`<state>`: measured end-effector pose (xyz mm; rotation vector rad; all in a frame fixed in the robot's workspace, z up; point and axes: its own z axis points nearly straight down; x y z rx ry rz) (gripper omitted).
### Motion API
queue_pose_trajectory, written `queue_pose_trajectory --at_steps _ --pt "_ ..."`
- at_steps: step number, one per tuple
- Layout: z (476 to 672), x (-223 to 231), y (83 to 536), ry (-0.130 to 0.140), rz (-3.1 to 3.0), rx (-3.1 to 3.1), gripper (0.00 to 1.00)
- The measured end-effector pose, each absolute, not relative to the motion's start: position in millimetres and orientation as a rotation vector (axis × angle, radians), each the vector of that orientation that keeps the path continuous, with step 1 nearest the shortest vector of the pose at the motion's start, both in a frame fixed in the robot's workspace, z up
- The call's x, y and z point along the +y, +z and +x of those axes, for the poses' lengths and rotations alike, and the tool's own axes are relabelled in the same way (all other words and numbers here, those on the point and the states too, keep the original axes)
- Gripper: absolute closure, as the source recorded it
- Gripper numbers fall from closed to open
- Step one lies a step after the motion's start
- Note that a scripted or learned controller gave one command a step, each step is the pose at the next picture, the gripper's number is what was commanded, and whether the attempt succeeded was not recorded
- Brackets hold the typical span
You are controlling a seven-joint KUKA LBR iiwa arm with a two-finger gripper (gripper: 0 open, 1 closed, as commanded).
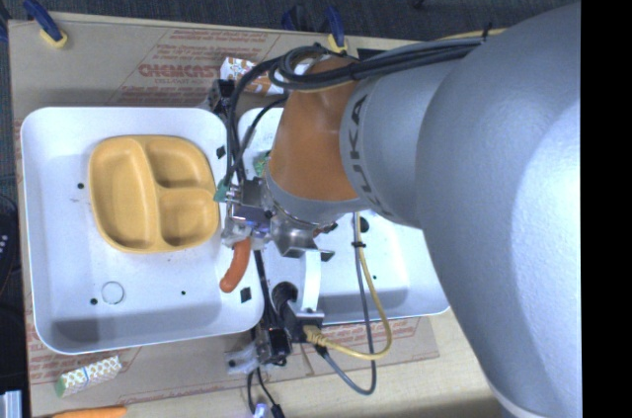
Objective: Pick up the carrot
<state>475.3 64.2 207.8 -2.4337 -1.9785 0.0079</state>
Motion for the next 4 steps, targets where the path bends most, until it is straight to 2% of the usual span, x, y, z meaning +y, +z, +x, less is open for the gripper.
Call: queue_pose_trajectory --at_steps 1,2,3,4 --pt "476.2 22.1 225.0 0.005 -2.594 -1.768 1.0" --pt "520.1 21.1 302.2 0.005 -2.826 -1.367 1.0" --pt "485.9 16.0 255.4 0.01 -2.965 -1.025 1.0" --pt "488.7 78.7 190.6 0.01 -2.959 -1.042 1.0"
